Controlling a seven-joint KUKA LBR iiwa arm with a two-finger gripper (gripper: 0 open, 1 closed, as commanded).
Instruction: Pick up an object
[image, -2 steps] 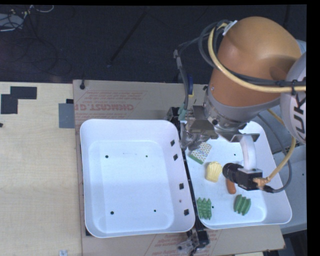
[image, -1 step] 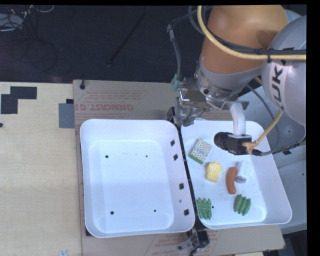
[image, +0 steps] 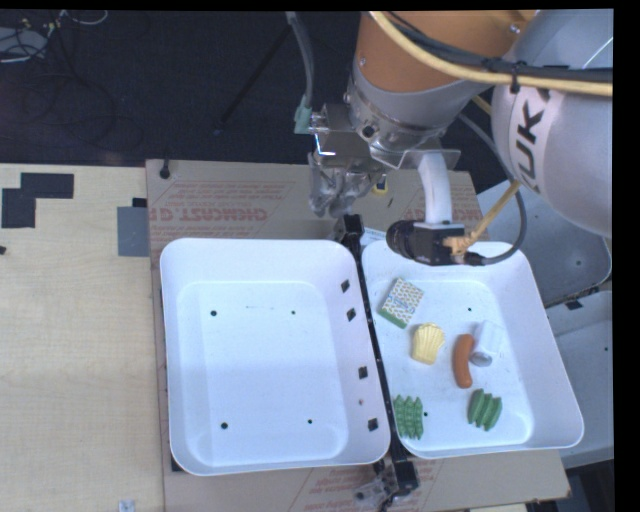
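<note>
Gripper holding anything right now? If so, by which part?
Cannot be told. The gripper hangs above the bins' far edge, blurred; the objects lie in the right bin.

Left bin (image: 190, 270): floor open throughout. Right bin (image: 530, 330): crowded by checked block (image: 401, 301), yellow piece (image: 428, 343), orange sausage (image: 462, 361), white piece (image: 487, 343), two green pieces (image: 408, 416) (image: 484, 409); narrow gaps between them. Far corner overhung by arm (image: 440, 80).
</note>
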